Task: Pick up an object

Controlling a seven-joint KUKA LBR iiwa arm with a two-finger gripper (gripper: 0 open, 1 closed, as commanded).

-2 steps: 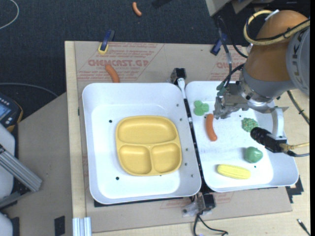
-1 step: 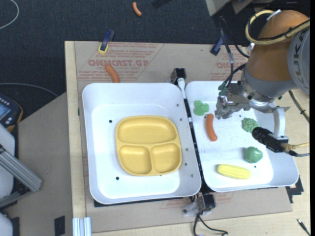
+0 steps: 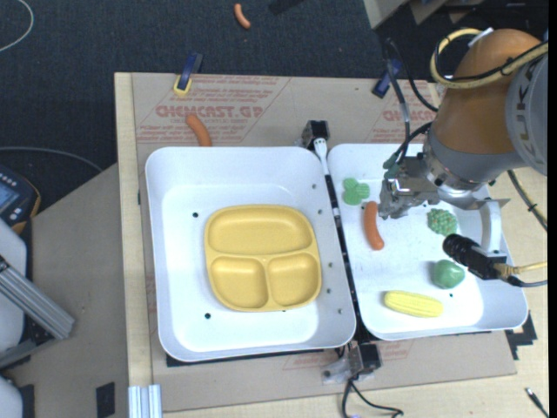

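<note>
while the gripper hangs low over the right bin, whether it is spread i cannot tell; an orange sausage lies just beside it, with corn nearer the front rim.

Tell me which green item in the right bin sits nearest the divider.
The flat, lobed green piece at the bin's upper left, just above the orange carrot. The other two green items lie toward the right side.

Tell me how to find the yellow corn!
Look in the right bin, the one the arm reaches over. The corn lies near its front edge, in front of the green pepper. It is that bin's one yellow thing, long and bumpy.
</note>
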